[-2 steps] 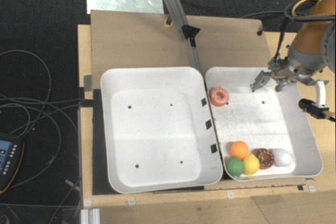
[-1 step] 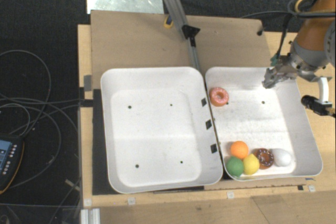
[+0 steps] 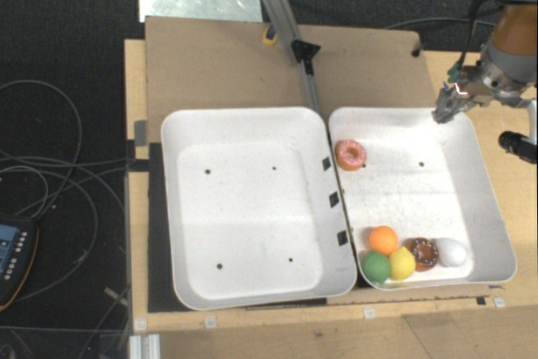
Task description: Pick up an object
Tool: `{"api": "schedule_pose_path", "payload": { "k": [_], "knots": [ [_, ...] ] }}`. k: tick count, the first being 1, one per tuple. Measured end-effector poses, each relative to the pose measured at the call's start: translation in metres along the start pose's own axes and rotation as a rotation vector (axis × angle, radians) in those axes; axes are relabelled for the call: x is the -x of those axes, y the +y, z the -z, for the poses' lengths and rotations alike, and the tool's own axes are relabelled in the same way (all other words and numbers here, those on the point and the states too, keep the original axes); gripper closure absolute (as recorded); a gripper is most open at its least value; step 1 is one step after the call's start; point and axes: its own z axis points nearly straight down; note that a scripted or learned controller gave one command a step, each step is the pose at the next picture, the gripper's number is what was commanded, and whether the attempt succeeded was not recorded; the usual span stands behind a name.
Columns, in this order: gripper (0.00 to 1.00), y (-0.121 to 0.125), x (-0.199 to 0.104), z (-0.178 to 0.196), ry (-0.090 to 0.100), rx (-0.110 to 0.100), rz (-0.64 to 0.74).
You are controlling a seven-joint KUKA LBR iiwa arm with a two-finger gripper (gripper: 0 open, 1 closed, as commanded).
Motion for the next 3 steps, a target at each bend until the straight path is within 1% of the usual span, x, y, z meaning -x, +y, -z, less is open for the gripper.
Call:
{"api": "schedule_pose_path", "payload": {
  "k": [1,2,3],
  "knots": [
    [1.0,0.002,0.0,0.029,0.001,-0.002,0.0],
    [1.0,-0.011,-0.052,0.042,0.004,-0.005,0.004],
    [1.0,-0.027,-0.099,0.033,0.005,-0.009,0.003]
  ]
}}
